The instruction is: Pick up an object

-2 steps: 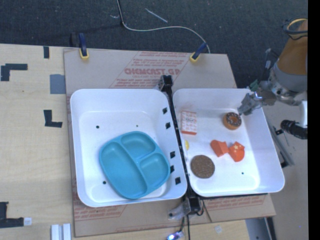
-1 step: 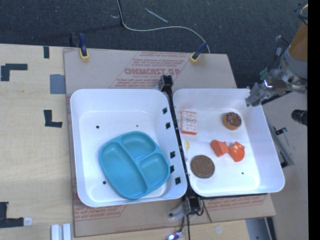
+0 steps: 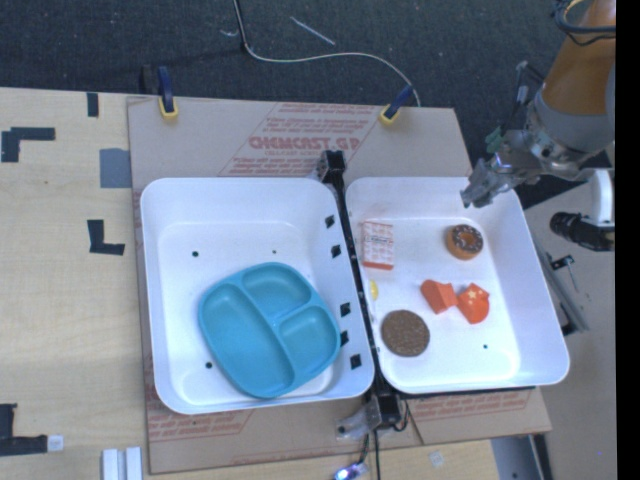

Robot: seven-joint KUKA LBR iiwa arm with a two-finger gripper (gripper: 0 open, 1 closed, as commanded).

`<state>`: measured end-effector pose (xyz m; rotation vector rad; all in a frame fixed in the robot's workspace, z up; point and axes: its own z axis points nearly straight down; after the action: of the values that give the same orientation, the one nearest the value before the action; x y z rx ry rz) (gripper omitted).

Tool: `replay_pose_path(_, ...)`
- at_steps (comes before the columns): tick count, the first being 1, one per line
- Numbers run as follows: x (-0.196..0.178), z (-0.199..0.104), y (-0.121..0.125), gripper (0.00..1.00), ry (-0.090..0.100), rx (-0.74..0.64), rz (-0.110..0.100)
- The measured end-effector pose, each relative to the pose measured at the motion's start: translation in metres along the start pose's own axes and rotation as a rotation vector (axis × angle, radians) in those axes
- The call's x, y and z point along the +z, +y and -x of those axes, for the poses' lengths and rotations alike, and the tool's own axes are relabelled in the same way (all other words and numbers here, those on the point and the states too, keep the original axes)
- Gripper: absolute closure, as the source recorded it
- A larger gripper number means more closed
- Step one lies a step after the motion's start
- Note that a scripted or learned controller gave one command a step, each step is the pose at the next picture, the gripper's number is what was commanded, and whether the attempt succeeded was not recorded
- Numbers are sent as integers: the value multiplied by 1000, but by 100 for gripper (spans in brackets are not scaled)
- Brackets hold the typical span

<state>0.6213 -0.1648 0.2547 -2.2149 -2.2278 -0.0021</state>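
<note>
Above the right bin (image 3: pixel 535 268) rim, gripper (image 3: pixel 478 190) finger spacing cannot be told. Nearest, the doughnut (image 3: pixel 465 240) looks light, rigid; grasp across its sides.

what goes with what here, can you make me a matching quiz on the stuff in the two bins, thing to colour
Things:
1. divided plate
2. doughnut
3. round cookie
4. small card

Colours:
A. dark brown
B. white with red print
C. light blue
D. brown with sprinkles

Pairs: 1-C, 2-D, 3-A, 4-B
</note>
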Motion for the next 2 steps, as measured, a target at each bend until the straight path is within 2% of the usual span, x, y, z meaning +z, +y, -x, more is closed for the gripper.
replay_pose_path(1,9,-60,13,100,0,-1,-2)
replay_pose_path(2,9,-107,12,100,0,0,-2)
